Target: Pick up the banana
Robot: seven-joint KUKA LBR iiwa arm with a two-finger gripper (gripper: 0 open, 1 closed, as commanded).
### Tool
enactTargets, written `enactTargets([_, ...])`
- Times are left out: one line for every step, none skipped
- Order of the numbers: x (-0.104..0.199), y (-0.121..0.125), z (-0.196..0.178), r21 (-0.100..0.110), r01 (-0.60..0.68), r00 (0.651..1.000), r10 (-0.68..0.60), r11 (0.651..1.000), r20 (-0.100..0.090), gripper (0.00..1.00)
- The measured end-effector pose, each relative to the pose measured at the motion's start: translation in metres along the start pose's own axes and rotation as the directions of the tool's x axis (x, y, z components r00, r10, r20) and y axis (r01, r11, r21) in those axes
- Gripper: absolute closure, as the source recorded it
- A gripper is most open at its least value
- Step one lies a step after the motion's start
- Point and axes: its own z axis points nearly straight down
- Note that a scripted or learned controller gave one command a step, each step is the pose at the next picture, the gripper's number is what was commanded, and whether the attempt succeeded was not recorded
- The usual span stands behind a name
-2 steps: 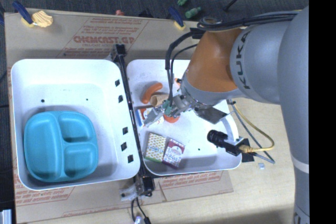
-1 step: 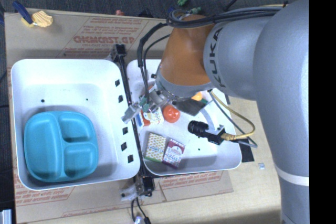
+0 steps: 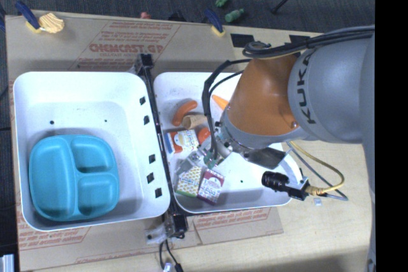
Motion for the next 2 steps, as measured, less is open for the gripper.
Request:
enactTargets([0.077, 0.056, 0.000, -0.001, 0.059, 0.998, -0.059, 0.998, 0.001, 0.00])
enactTargets([0.138, 0.104, 0.092, 0.002, 0.278, 0.961, -0.278, 0.961, 0.009, 0.00])
